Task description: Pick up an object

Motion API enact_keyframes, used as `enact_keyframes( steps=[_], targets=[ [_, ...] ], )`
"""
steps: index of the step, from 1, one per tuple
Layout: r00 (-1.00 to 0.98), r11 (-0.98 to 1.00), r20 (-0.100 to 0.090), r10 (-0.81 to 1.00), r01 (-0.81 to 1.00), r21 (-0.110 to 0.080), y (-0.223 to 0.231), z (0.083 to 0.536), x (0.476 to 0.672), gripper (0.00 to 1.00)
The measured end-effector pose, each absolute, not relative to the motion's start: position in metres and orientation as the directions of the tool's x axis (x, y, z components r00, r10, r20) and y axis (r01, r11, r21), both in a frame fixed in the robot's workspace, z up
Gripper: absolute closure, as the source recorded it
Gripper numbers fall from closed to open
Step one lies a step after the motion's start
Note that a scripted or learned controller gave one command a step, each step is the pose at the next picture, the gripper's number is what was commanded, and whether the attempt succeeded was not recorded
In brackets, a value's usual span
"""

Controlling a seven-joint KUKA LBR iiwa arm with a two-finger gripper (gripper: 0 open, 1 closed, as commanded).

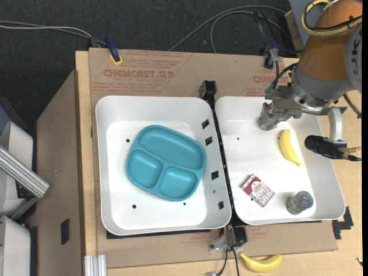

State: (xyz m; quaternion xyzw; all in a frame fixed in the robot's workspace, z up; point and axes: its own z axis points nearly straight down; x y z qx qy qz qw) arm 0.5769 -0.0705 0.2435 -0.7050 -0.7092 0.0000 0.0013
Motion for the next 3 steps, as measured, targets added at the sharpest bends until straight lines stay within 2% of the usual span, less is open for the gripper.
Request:
enact_keyframes(
  steps=[2, 3],
  targets=[
    [-0.005, 0.005, 0.001, 1.000, 1.000, 0.002, 0.034, 0.238, 0.615, 1.00],
    [-0.005, 0.005, 0.001, 1.000, 1.000, 0.001, 0.086, 0.226, 0.625, 1.00]
  ],
)
